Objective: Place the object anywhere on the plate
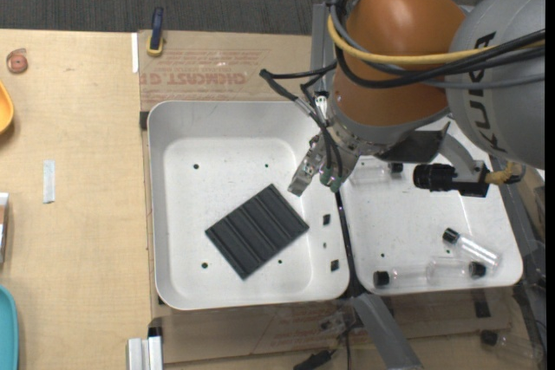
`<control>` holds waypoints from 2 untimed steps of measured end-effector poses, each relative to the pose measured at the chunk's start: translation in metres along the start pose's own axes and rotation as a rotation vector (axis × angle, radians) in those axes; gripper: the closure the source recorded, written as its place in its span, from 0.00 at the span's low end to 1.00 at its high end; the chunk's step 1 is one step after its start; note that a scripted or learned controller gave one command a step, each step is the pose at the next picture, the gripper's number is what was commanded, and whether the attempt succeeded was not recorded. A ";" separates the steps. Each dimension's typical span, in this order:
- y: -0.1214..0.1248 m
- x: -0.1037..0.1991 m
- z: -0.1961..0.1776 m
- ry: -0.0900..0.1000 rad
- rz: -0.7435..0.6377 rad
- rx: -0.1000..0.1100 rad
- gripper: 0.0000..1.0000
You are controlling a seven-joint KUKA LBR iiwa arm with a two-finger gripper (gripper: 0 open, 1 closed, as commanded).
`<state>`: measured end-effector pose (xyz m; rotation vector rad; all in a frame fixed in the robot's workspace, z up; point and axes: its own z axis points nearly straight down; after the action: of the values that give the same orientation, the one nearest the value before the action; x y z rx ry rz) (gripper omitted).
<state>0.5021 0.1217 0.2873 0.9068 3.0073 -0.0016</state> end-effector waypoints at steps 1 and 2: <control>0.038 0.055 0.031 0.002 -0.110 0.002 1.00; 0.022 0.034 -0.023 -0.001 -0.133 -0.001 1.00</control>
<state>0.4858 0.1584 0.3105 0.7043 3.0604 -0.0008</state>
